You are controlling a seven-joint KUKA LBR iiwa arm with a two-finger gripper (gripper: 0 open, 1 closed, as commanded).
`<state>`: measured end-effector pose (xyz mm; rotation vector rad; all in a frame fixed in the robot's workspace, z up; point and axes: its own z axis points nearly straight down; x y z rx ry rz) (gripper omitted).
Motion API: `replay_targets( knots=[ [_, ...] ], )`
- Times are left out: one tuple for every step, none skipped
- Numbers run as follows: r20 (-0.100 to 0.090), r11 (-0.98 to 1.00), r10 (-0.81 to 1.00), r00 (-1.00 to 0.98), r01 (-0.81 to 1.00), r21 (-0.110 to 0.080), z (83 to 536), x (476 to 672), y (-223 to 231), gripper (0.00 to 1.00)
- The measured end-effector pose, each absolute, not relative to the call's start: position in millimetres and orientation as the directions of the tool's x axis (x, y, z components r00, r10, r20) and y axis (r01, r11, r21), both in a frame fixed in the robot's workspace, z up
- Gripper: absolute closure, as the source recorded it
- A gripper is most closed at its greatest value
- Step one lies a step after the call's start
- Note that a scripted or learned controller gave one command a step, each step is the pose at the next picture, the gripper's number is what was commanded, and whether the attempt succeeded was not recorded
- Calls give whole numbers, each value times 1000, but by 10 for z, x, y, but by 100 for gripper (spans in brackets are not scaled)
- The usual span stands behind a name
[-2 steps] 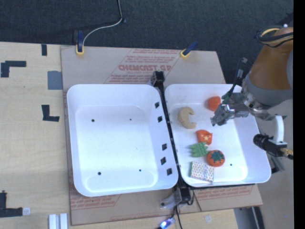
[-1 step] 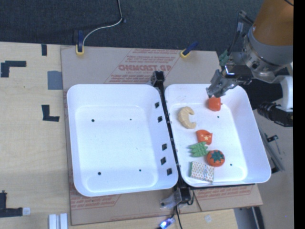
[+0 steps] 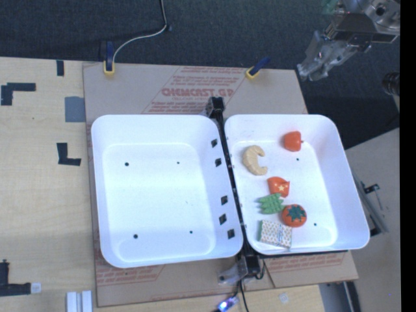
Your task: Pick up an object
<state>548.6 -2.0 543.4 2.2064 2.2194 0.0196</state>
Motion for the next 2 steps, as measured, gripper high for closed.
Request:
replay_targets(
  knots=[
    [0, 7, 1000, -7, 1000, 0, 5336, 5890, 664, 100],
    [-1, 5, 1000, -5, 1000, 3, 5343, 6404, 1221, 100]
  ],
)
